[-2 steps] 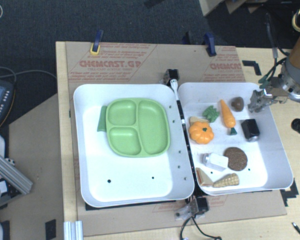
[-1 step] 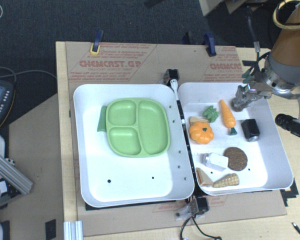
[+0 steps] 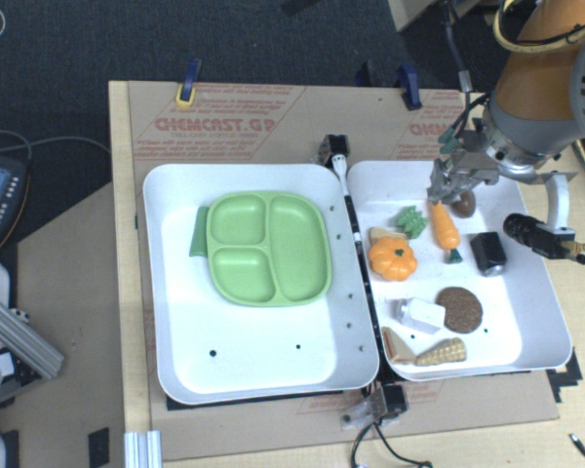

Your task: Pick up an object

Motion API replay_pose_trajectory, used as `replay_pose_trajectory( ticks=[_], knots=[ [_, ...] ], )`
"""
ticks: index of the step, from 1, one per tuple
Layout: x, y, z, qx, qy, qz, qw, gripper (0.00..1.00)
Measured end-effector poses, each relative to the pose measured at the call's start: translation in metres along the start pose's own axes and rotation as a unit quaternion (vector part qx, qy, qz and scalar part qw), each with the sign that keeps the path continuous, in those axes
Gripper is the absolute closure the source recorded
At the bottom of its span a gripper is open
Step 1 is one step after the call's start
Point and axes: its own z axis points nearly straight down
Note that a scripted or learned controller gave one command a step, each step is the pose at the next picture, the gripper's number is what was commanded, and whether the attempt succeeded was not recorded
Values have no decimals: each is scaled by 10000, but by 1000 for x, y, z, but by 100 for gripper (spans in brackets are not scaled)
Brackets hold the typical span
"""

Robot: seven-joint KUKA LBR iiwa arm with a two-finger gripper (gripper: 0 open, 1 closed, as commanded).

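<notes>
Cone (image 3: 440, 352) front, pincer (image 3: 450, 195) above carrot (image 3: 445, 226)

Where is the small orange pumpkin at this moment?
The pumpkin lies in the right bin, near its left wall. The carrot is to its right and a green leafy piece just above it.

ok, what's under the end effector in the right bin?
The end effector hangs over the right bin, at the top of the carrot. A brownish object peeks out beside it, mostly covered, so I can't identify it.
</notes>
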Motion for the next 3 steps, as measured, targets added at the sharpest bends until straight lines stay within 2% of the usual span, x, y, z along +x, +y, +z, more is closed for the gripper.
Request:
replay_pose_trajectory(
  ticks=[1,2,3],
  knots=[
    [56,4,-4,0,-1,-1,10000,100],
    [97,15,4,5,0,3,10000,100],
    [152,20,12,7,5,-3,10000,100]
  ],
)
